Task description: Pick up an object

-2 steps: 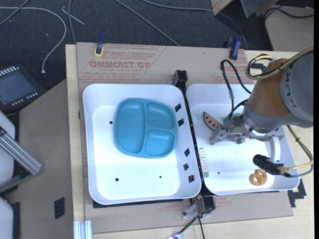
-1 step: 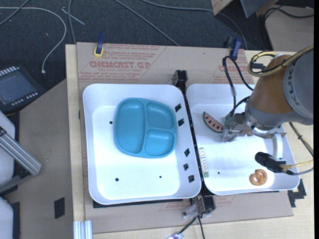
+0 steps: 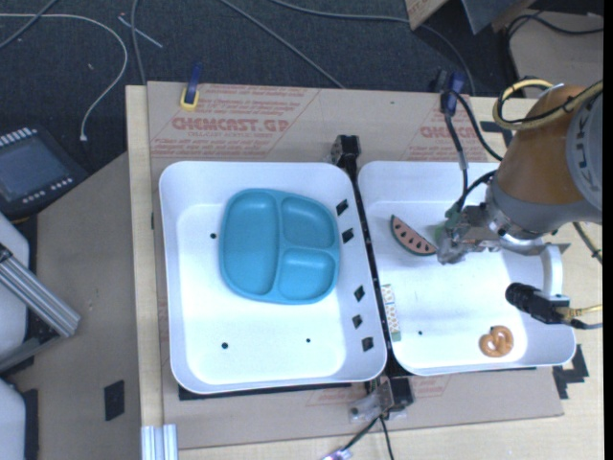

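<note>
- Gripper (image 3: 452,242) low in right bin (image 3: 431,348), just beside melon slice (image 3: 410,236); jaw state: can't tell.
- Center over slice, close squarely, lift straight up.

red print reading "chemcast gp" runs along the far edge of the cardboard sheet (image 3: 287,113) under the bins, near its far left corner; a second red print near the far right corner is too blurred to read.

a cardboard-topped bench (image 3: 287,113) bears two white bins (image 3: 192,353), apparently touching.
</note>
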Available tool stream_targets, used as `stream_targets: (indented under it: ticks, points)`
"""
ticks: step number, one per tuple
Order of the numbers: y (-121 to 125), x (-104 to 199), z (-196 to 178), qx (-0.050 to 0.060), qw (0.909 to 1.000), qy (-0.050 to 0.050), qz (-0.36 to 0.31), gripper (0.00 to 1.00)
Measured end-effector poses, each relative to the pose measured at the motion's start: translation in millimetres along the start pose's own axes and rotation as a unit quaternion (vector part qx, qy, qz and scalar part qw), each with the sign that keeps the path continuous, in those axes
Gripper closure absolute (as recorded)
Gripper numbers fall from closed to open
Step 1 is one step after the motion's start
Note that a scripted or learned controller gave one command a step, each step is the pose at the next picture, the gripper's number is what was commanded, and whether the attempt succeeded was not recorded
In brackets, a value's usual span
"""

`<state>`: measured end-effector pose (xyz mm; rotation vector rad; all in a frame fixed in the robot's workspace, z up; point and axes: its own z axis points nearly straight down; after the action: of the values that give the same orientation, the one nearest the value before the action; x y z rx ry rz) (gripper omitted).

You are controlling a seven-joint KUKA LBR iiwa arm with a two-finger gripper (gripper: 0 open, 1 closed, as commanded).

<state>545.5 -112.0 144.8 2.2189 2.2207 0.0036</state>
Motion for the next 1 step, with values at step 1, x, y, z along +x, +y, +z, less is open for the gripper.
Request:
stream_targets:
  ticks: [1]
  points:
    - [-7.7,-0.1,-58.2,-0.002,1.0000,0.000,0.000,1.00]
